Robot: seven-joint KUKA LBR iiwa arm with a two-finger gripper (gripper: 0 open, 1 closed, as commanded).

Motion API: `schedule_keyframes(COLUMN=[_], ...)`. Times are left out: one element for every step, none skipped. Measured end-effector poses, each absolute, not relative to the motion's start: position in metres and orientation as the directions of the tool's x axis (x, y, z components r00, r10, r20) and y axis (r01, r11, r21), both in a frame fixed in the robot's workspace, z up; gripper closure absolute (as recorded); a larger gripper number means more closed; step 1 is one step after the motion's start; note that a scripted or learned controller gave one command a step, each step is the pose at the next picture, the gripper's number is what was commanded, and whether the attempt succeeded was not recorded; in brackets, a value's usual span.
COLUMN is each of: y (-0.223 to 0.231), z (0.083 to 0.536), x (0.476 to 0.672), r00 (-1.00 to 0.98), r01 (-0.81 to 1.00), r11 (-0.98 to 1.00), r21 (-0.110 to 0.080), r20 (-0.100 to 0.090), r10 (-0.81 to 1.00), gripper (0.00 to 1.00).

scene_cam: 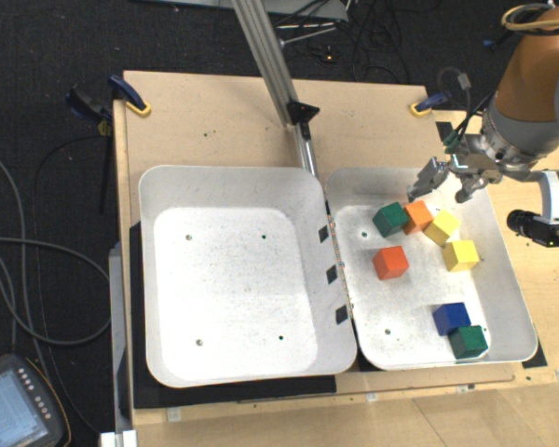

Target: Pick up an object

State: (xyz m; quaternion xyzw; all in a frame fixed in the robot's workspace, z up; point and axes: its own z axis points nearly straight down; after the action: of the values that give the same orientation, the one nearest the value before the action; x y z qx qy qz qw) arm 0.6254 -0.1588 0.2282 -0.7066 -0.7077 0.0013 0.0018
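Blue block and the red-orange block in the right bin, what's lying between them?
Nothing: bare white bin floor separates the blue block from the red-orange block, per the camera view.

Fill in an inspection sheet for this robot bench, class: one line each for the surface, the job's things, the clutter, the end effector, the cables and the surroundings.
Surface: wooden bench bearing a left bin and a right bin.
Job's things: all in the right bin: green block, orange block and yellow block clustered; red-orange block; second yellow block; blue block touching a second green block.
Clutter: nothing seen.
End effector: end effector open, above the right bin's far edge, holding nothing.
Cables: black cables on the floor at left.
Surroundings: clamps at bench corners; metal pole; pendant screen.
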Motion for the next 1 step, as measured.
schedule_keyframes(y=[-0.1587], z=[0.2304], x=[0.6258], r00=[-0.003], r01=[1.000], r11=[0.003], r21=[-0.002], r20=[0.000], r10=[1.000], gripper=[0.00])
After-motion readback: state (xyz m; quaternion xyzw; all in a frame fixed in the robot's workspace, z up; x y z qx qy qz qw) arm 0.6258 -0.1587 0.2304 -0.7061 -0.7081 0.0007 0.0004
